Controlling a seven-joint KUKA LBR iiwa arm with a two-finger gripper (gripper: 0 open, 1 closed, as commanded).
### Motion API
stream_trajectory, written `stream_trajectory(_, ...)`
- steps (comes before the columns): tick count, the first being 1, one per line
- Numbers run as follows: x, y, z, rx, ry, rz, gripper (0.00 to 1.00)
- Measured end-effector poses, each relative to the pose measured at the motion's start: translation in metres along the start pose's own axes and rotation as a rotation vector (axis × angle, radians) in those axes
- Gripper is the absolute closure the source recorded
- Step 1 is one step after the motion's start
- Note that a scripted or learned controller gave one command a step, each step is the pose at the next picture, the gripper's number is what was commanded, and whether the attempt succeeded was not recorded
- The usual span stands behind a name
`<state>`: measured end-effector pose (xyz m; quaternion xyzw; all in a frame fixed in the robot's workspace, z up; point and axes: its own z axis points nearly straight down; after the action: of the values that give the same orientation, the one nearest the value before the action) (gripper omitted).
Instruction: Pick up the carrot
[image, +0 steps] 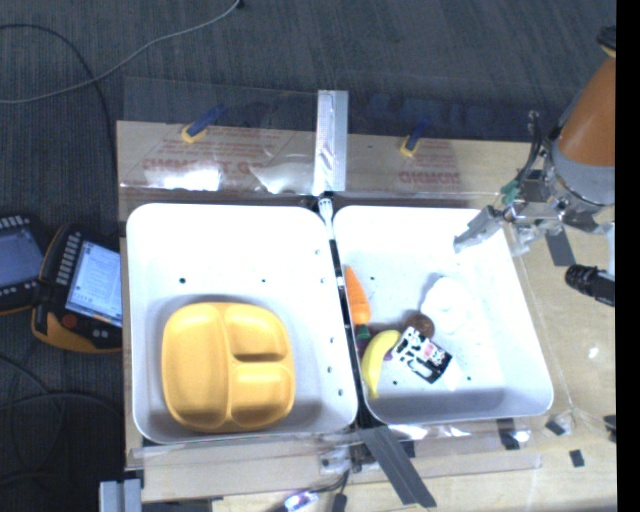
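The carrot (356, 293) is small and orange with a green end. It lies in the right bin (500, 400) against the left wall, pointing along it. My gripper (492, 224) hovers over the bin's far right corner, well to the right of the carrot and apart from it. The grey arm with its orange band (590, 120) reaches in from the right edge. Nothing shows in the gripper.
Just below the carrot lie a yellow banana (374, 358), a black-and-white packet (421, 356), a small brown item (420, 324) and a white rounded object (447, 304). The left bin (200, 230) holds a yellow compartment tray (228, 362). A handheld pendant (80, 290) sits left of the bench.
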<state>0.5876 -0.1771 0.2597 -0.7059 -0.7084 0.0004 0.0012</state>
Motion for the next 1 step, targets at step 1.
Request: stream_trajectory(1, 0.0449, -0.0419, 0.1691, -0.015, -0.004, -0.044, 0.00)
